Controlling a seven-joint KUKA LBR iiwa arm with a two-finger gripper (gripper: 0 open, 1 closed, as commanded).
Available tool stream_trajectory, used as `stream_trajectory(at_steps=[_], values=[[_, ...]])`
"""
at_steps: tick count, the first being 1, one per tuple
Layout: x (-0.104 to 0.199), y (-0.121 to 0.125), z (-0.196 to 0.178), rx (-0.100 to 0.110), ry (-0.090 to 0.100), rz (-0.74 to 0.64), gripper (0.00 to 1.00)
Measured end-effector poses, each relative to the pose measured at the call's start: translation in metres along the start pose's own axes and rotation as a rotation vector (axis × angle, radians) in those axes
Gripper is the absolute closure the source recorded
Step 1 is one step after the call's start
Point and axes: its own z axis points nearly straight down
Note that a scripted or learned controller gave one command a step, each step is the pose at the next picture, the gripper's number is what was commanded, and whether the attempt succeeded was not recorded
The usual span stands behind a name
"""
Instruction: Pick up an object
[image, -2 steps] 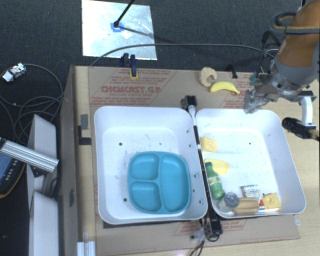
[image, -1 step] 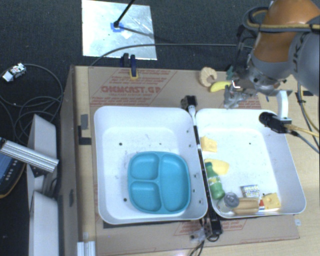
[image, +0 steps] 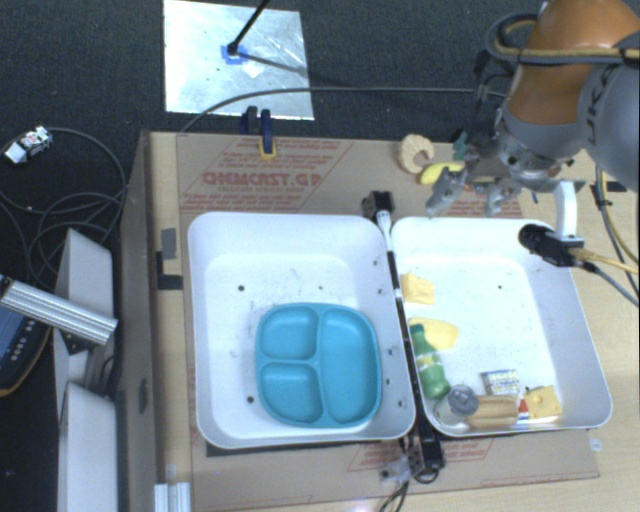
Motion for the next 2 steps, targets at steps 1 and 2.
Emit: stream_trajectory(at_steps=[1, 2], values=[[-0.1043, 0.0189, 0.0544, 0.002, -0.002, 0.003, 0.00], [-0.1036, 0.0195, 0.0534, 0.000, -0.002, 0.002, 0.00]])
